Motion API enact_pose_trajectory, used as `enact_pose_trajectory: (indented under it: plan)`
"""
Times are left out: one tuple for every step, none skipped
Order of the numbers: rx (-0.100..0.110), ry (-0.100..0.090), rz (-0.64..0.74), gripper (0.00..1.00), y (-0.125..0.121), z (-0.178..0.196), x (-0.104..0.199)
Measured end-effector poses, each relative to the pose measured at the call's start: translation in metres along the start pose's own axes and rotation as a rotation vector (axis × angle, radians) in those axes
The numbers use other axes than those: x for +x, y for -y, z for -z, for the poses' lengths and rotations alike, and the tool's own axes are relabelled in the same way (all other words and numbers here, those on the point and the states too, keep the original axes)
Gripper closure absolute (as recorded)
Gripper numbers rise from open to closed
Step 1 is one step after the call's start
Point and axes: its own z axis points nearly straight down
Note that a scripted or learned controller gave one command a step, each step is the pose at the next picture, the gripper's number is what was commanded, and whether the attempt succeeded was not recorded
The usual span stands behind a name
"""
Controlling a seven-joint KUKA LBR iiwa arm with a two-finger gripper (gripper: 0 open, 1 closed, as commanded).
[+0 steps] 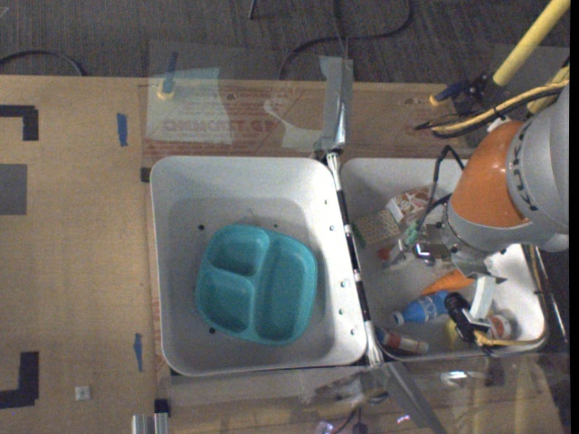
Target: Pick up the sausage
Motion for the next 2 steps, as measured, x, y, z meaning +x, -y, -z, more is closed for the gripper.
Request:
enact_pose_trajectory:
  plan:
    - [0.0, -0.001, 0.23, 0.0, -0.041, -0.001, -0.018]
    - [-0.006, 0.004, 0.234, 1.0, -0.043, 0.011, -0.018]
